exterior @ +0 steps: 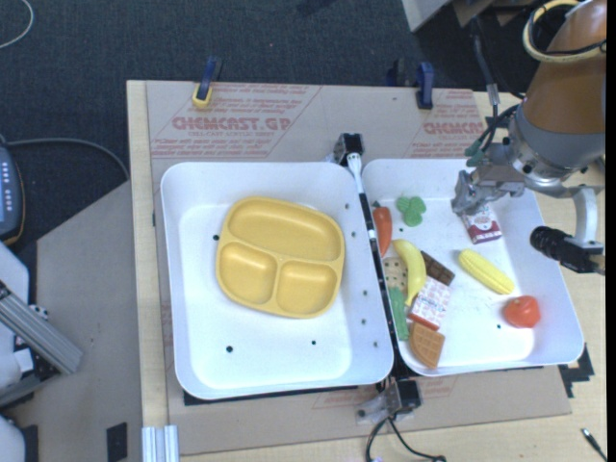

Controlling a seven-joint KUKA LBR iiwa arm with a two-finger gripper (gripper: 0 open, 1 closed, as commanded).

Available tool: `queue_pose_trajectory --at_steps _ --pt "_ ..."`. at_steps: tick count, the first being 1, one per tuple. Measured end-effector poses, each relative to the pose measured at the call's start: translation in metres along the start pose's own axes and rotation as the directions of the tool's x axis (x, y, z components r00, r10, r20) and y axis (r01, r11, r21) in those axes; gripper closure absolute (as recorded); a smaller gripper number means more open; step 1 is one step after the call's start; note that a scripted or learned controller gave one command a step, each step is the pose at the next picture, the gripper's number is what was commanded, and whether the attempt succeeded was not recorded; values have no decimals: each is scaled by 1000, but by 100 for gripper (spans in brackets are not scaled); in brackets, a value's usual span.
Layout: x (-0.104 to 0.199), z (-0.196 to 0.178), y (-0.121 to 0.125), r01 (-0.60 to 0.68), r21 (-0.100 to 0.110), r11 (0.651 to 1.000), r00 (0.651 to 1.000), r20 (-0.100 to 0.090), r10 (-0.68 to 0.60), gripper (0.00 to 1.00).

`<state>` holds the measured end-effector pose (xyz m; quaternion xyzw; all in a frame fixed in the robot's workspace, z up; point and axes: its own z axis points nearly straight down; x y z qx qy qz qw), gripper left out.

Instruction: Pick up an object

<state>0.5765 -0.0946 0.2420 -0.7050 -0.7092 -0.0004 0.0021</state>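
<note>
Nearest, a cracker lies at the right bin's front edge; beyond it banana, corn, tomato. Farther back, the gripper hangs just above a small red-and-white packet, likely its target; its opening I cannot tell.

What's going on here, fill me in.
A grey arm with an orange band reaches in from the right, its end effector low over the right bin, right above a small red and white carton. A banana, corn cob, tomato and carrot lie in that bin. The left bin holds a yellow divided tray.
</note>
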Motion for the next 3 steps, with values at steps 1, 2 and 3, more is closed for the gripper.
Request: queue_pose_trajectory --at_steps 1,2,3 --pt "40 8 -17 -1 2 1000 1000 1 1 100" --pt "89 23 -26 0 2 1000 1000 1 0 100" --pt "120 8 -39 -2 0 1000 1000 2 2 100"
